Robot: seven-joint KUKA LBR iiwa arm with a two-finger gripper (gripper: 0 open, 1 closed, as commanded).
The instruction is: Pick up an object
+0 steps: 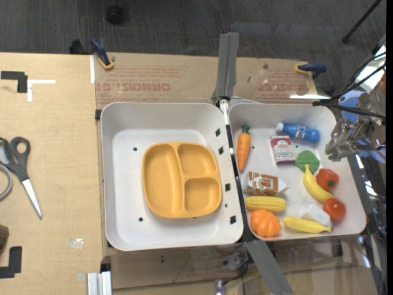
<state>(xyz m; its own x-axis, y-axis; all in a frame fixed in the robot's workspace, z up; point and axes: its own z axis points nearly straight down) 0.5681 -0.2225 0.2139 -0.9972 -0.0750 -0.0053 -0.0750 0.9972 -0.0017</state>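
Several light, stiff toy foods (316, 186) fill the right bin (359, 226); gripper (341, 141) state unclear; grasp the banana mid-length.

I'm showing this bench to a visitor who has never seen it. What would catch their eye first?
Probably the yellow divided plate, alone in the left bin. Next, the right bin, crowded with toy food: a carrot, bananas, corn and a blue bottle. The tool sits over that bin's right edge.
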